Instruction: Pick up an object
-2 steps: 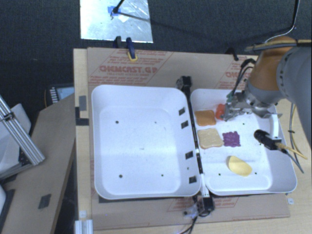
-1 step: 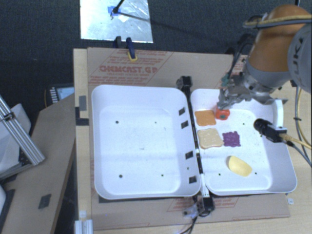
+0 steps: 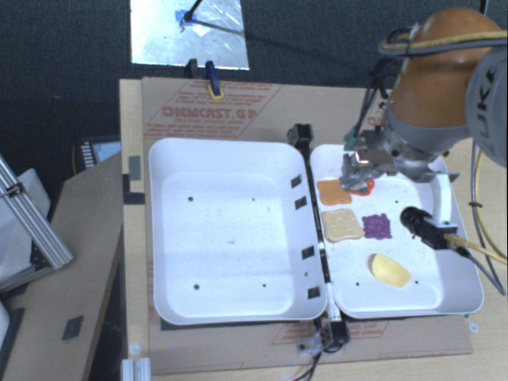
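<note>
Hanging low over the far left corner of the right bin (image 3: 432, 296): gripper (image 3: 355, 178), apart or together cannot tell. Touching or just under it: red piece (image 3: 364, 186), one, partly hidden. Beside that: orange slab (image 3: 332, 191), one. Nearer the camera: tan slice (image 3: 343, 225), one; purple cluster (image 3: 377, 226), one; yellow lump (image 3: 390, 270), one. Judged light, stiff, perhaps slick toy food; best pinched across the narrow width. Left bin (image 3: 230, 236), one, alongside on the worktop (image 3: 214, 109).
</note>
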`<action>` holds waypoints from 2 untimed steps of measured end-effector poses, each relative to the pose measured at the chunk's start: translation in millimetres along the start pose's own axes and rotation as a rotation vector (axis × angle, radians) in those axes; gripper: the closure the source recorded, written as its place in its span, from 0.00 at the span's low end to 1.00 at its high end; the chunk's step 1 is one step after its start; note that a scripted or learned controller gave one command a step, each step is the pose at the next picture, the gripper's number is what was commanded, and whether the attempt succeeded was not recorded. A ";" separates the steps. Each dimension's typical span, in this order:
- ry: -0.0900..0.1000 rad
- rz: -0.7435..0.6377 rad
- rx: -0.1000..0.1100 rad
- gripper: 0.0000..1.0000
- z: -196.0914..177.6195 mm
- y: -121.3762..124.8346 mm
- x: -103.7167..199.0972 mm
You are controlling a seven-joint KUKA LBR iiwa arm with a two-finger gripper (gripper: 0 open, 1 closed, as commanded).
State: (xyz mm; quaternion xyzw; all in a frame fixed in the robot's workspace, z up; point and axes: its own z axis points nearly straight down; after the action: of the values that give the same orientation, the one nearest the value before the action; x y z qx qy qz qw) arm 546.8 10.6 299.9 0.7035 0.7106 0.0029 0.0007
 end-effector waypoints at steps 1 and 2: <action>0.001 -0.004 -0.005 1.00 -77.6 -14.4 103.8; 0.000 0.003 0.000 1.00 -113.6 -56.1 105.3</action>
State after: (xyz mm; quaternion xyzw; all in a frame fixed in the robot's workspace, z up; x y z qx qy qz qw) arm 489.1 115.0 413.5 0.7047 0.7095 0.0029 0.0008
